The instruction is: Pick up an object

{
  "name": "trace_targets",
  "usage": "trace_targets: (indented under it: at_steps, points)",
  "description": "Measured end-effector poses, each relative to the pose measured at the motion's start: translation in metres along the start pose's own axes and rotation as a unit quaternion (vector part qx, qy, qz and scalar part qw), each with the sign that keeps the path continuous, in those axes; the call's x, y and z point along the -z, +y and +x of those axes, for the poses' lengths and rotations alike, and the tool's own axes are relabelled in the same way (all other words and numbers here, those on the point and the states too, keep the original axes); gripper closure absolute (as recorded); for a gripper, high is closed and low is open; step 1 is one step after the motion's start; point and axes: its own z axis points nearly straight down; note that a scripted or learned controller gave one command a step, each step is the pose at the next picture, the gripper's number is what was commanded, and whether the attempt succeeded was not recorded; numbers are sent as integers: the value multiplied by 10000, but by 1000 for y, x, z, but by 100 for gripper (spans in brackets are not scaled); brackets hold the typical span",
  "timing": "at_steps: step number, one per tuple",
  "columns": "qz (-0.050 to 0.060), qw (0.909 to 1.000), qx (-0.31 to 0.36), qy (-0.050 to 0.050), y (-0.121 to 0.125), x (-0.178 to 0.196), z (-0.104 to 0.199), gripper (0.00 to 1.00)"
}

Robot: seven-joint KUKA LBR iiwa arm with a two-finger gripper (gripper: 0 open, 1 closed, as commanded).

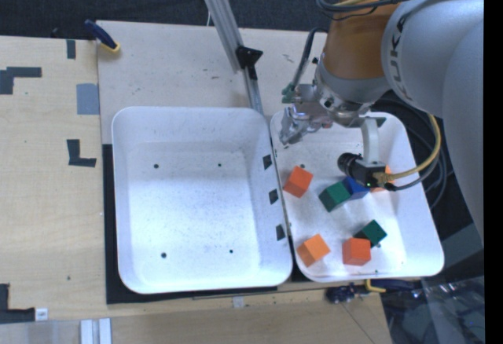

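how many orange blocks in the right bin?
3. One orange block sits upper left, below the hand; a second near the front-left corner; a third just right of it. The arm could hide more.

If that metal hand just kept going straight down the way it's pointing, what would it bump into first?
Probably bare floor of the right bin, near its top left corner. The hand hangs there, and the closest block, an orange cube, lies a little nearer the camera. Depth is hard to judge from this slanted view.
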Motion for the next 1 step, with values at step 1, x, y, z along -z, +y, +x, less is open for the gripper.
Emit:
trace_targets:
  at_steps: [1]
  points:
    - [12,10000,-3,-6,-20,-15,53,100]
